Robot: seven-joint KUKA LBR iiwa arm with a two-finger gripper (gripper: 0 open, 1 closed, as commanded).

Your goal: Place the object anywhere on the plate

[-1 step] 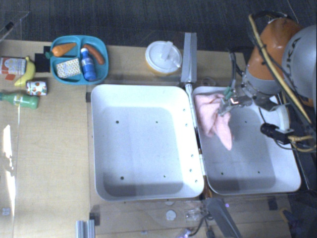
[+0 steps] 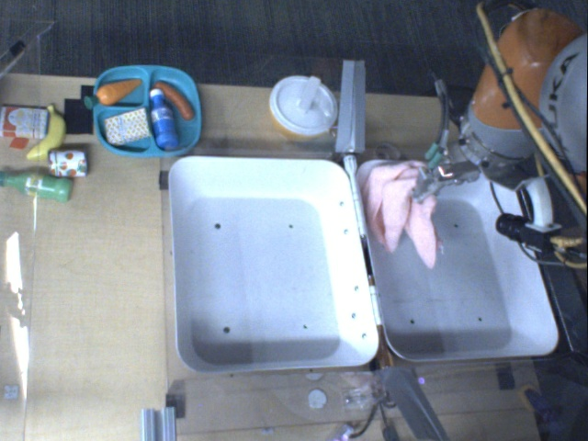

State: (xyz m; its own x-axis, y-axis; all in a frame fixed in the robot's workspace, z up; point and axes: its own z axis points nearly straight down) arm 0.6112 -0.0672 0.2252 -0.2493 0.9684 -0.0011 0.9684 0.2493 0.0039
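A pink cloth (image 2: 395, 208) lies bunched at the back left of the right bin (image 2: 478, 329), with a tail trailing toward the bin's middle. My gripper (image 2: 426, 186) reaches in from the right and is shut on the cloth's upper right edge, where the fabric gathers up between the fingers. The plate is a blue sectioned dish (image 2: 188, 92) on the bench at the far left, well apart from the gripper. It holds a carrot, a blue bottle, a sausage and a patterned item.
The left bin (image 2: 266, 338) sits between the cloth and the plate. A white lidded cup (image 2: 303, 106) and a metal post (image 2: 349, 108) stand behind the bins. A banana (image 2: 48, 134), a can (image 2: 67, 163) and a green bottle (image 2: 37, 186) lie left of the plate.
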